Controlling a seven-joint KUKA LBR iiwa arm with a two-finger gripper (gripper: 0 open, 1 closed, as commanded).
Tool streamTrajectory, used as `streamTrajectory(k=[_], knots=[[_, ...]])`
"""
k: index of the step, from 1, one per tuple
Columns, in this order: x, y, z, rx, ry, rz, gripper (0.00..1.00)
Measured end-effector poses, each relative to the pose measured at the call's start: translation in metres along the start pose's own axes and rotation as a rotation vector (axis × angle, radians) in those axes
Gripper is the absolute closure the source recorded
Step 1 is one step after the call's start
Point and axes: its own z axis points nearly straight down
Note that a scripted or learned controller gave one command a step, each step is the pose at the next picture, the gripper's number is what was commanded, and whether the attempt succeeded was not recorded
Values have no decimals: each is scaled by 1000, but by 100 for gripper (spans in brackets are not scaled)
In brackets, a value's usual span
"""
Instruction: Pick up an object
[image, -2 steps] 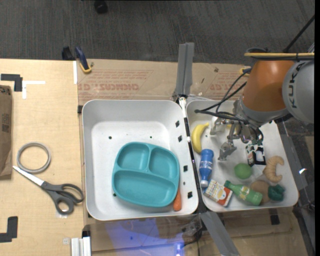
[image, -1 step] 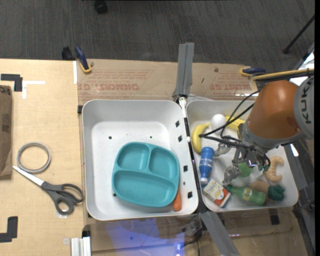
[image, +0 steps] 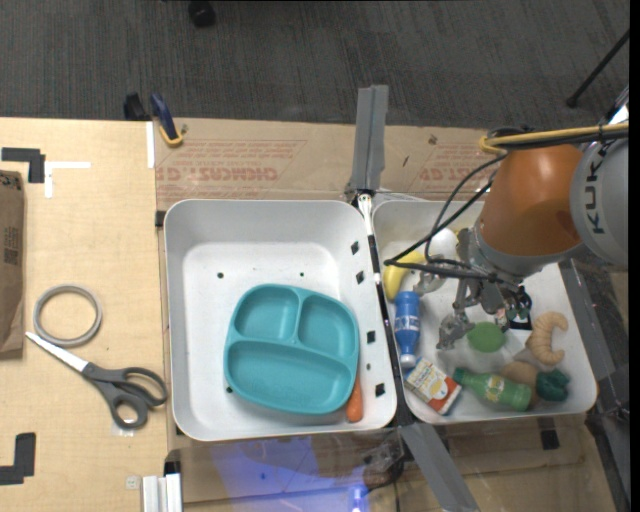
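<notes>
Teal tray (image: 292, 350): smooth matt plastic; white bins (image: 190, 330) glossy plastic; scissors (image: 105, 380) metal blades; bench (image: 80, 250) wood.

"KU" in black letters on the grey arm (image: 605, 200), mirrored red print on the cardboard (image: 260, 160) unreadable

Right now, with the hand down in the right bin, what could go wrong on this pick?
1. Clutter: the hand sits among tightly packed items; the green round object lies right beside it, with the croissant and green bottle nearby, so it may nudge neighbours or catch two things.
2. The blue bottle lies against the bin's left wall, a likely awkward grasp.
3. Cables hang near the yellow object and could snag.
</notes>
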Motion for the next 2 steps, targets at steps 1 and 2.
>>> streamTrajectory(k=[1, 2], knots=[[48, -57, 0, -1, 3, -280, 0], [14, -15, 0, -2, 0, -330, 0]])
